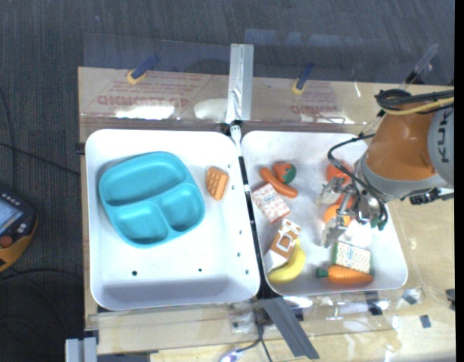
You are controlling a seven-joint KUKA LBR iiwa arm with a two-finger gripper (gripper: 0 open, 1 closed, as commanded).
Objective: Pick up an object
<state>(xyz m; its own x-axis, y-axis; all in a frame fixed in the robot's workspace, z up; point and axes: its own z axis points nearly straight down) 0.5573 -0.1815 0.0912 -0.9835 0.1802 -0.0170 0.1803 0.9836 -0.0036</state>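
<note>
The grey arm with its orange band (401, 153) reaches into the right white bin (394, 274), its two-finger gripper (339, 216) lowered near the bin's right side over a small orange piece (331, 212); whether the fingers are spread or closed on it I cannot tell. Around it lie a yellow plastic banana (289, 265), an orange toy carrot with a green top (345, 275), a pale printed box (352, 257) and an orange-red carrot (277, 181). The left white bin (141, 277) holds a blue three-compartment plastic tray (150, 197) and, beside it, an orange ridged wedge (216, 182).

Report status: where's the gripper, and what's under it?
Gripper down in right bin, among the toys. Nothing seen held. Orange piece beside it; small box and carrot just below. Banana further left.
</note>
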